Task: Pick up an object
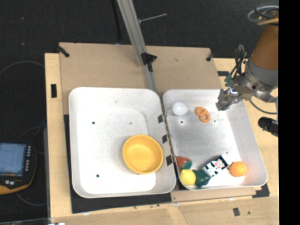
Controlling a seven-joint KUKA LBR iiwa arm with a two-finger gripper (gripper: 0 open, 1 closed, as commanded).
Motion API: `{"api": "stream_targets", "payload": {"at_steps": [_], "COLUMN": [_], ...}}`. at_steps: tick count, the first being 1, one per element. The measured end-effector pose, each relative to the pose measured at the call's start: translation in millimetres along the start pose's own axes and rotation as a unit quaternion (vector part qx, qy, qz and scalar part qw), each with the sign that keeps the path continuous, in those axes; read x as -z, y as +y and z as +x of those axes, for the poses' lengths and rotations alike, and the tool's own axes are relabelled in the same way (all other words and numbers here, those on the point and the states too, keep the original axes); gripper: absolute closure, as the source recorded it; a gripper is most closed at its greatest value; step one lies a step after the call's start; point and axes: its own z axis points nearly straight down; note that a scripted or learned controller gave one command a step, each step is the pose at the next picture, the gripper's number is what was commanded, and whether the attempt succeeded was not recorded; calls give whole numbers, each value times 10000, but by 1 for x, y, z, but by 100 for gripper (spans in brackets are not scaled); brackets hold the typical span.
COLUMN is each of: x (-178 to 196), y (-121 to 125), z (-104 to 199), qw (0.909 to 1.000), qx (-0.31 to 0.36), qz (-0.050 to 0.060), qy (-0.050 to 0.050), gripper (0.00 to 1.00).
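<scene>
My gripper point(225, 101) hangs over the far right part of the right bin point(243, 125), a little right of a small orange pretzel-shaped piece point(202, 114). A white ball point(179, 108) lies left of that piece. Along the near edge of the right bin lie a yellow ball point(188, 176), a red and green piece point(183, 163), a dark green piece point(202, 177), a black and white patterned box point(215, 166) and an orange ball point(238, 169). Nothing shows between the gripper's fingers.
A yellow bowl point(142, 153) sits in the left bin point(93, 121), near its front right. A slanted metal post point(136, 32) rises behind the bins. A handheld pendant point(14, 165) lies off the bench at the left.
</scene>
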Motion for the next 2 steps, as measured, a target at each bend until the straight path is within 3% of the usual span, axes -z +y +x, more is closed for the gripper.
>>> {"api": "stream_targets", "payload": {"at_steps": [2], "x": [-2], "y": [18], "z": [95], "qw": [10000], "qx": [-5], "qz": [19], "qy": [9], "gripper": [100]}}
